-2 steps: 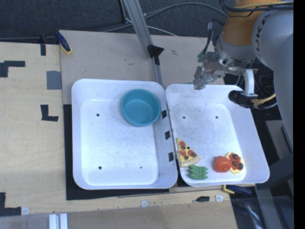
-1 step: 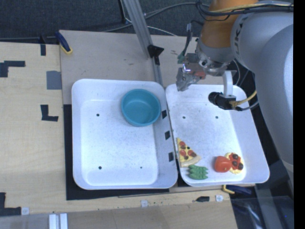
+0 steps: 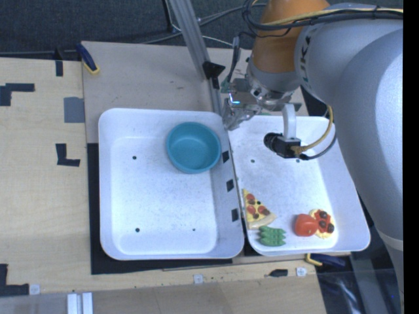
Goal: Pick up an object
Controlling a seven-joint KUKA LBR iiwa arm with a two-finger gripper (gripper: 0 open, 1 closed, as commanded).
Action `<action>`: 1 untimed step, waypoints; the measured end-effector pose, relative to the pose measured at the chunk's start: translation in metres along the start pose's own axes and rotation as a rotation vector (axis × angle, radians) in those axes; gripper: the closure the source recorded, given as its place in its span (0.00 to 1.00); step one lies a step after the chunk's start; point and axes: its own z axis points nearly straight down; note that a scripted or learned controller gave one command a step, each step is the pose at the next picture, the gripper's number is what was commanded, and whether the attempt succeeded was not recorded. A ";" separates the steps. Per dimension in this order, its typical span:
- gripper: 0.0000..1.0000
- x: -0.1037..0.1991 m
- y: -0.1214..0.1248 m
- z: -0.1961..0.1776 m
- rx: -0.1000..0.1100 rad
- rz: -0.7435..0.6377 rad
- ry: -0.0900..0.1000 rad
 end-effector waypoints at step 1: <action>1.00 0.048 0.006 -0.006 -0.001 0.000 0.000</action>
